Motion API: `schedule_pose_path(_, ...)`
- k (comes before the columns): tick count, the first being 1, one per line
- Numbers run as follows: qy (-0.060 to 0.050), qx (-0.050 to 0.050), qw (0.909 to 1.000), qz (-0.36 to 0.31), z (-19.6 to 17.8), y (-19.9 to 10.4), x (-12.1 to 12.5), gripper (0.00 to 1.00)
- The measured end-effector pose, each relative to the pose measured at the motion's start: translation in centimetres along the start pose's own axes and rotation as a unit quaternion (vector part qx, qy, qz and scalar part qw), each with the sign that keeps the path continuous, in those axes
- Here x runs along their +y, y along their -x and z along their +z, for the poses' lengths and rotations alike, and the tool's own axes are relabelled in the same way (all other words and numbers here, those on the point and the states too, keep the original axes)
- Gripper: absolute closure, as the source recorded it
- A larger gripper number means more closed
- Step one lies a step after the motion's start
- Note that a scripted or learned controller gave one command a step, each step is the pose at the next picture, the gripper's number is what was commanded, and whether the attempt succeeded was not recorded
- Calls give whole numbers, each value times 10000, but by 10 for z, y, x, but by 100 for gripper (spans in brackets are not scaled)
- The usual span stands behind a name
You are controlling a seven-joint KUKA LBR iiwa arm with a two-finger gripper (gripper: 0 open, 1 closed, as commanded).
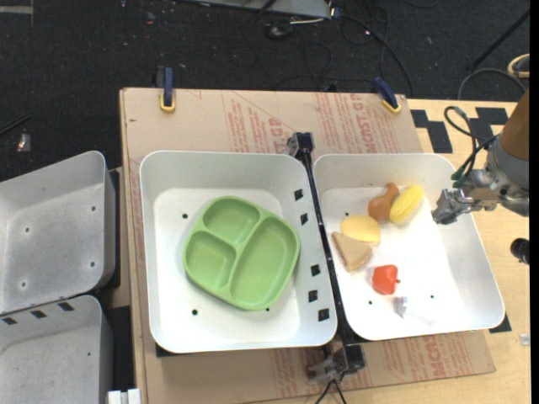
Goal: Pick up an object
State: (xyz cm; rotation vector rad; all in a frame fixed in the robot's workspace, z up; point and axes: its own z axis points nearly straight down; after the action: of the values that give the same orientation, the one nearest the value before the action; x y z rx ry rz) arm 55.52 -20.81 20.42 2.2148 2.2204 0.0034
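The right white bin (472, 251) holds a cluster of toy foods. A yellow corn cob (407, 203) lies beside a brown drumstick (383, 201). Below them sit a yellow lemon-like piece (360, 228), a tan bread wedge (353, 251) and a red pepper (385, 279). A small grey scrap (400, 307) lies near the bin's front. My gripper (446, 209) hangs over the bin's right side, just right of the corn cob, apart from it, with nothing seen in it.
The left white bin (160, 225) carries a green three-compartment plate (242, 252). A black divider (316, 225) runs between the bins. Blue-and-yellow clamps (168, 90) hold the cardboard base at its far edge. White panels (50, 225) lie left of the bench.
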Motion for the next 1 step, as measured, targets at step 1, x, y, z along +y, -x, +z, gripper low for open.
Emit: schedule_pose_path(1, -29, 20, 10000, -21, -4, -58, -2, 100)
